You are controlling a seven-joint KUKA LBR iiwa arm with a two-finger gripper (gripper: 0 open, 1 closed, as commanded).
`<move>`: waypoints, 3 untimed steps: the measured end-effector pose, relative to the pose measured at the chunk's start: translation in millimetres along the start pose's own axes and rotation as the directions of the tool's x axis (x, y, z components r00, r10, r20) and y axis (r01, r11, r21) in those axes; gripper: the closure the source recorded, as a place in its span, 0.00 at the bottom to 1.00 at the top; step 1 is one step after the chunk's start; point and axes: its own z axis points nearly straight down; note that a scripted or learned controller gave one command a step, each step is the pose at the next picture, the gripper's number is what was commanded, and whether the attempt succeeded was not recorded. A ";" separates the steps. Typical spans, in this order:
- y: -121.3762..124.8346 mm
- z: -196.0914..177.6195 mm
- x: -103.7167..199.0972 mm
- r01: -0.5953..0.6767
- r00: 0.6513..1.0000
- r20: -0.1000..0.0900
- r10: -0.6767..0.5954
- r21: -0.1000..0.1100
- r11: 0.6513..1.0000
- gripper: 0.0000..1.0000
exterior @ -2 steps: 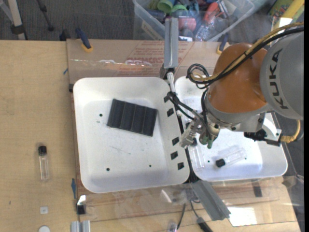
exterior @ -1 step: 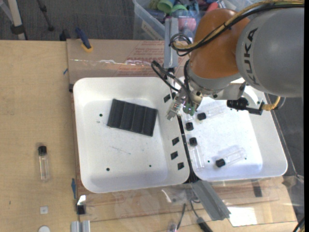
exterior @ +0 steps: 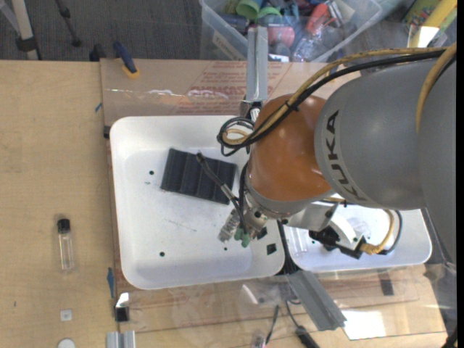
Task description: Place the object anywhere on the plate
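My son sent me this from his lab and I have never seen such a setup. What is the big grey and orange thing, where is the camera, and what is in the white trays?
The big shape is a robot arm, grey with an orange band above its wrist, reaching in from the right of the picture. The single camera is fixed above the bench and looks down at a slant. At the arm's tip is a small two-finger gripper, hanging low over the left bin, one of two shallow white bins side by side; the right bin is mostly hidden by the arm. In the left bin lies a dark ribbed plate. Something small and greenish sits at the gripper's tip, but it is too blurred to name or to say whether it is held. On the wooden bench to the left lies a small clear vial. Behind the bench stands a clear tub of colourful items.
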 end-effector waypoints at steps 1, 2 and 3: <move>39.9 42.0 36.4 -0.158 0.987 -0.001 0.158 0.001 0.987 1.00; 58.1 87.6 51.5 -0.355 0.935 0.000 0.355 0.000 0.935 1.00; 56.6 -19.9 47.8 -0.116 0.993 0.002 0.116 -0.002 0.993 1.00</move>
